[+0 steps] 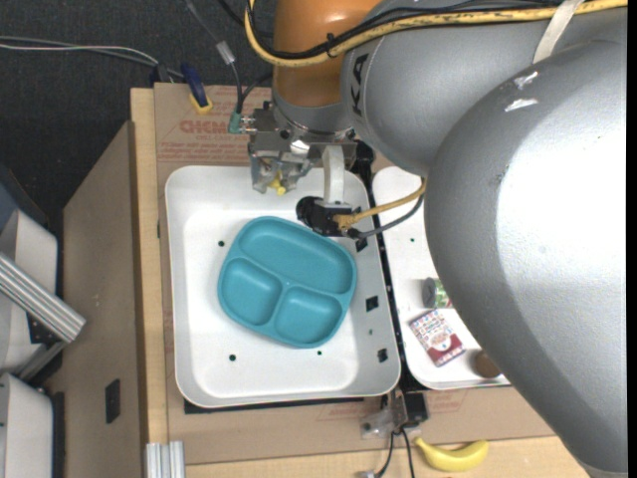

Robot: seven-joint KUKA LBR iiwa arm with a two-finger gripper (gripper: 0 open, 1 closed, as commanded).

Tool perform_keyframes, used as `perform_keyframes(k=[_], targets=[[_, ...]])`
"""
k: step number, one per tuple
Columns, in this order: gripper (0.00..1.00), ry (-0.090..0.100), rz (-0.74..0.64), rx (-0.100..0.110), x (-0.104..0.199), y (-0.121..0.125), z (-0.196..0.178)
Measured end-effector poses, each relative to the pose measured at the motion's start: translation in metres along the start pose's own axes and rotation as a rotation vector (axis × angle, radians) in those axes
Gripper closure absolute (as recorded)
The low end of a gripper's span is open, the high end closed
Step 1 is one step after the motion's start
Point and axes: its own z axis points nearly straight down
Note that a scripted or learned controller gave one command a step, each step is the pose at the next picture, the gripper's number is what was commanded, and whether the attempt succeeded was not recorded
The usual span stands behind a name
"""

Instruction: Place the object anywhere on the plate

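At the far left of the frame a grey metal rail (35,302) runs aslant beside the brown desk (105,297). On the desk sits the left white bin (194,366), and in its middle lies a teal plate (287,282) with three compartments, tilted a little so that its long compartment faces the upper right. All three compartments show bare teal.

Above the plate, at the upper rim of the left bin, hangs the pincer (276,177), a grey metal head under the arm's orange band (323,28). Whether its tips are spread or pressed together cannot be told, and no thing shows between them. Just right of it a black part with a yellow cable (323,213) hangs at the plate's upper right edge.

Further right, in the right white bin (438,376), lie a small greenish thing (434,292), a red and white packet (438,335) and a small brown thing (486,365), all well apart from the plate. Which of them is the task's object cannot be told. The grey arm (537,217) covers the rest of that bin. At the bottom edge, below the bins, lies a yellow banana (453,454).
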Motion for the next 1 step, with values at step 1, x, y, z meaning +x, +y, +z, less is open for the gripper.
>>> perform_keyframes(k=[1], targets=[[0.0, -0.003, 0.004, 0.002, -0.0038, -0.0001, 0.0005]])
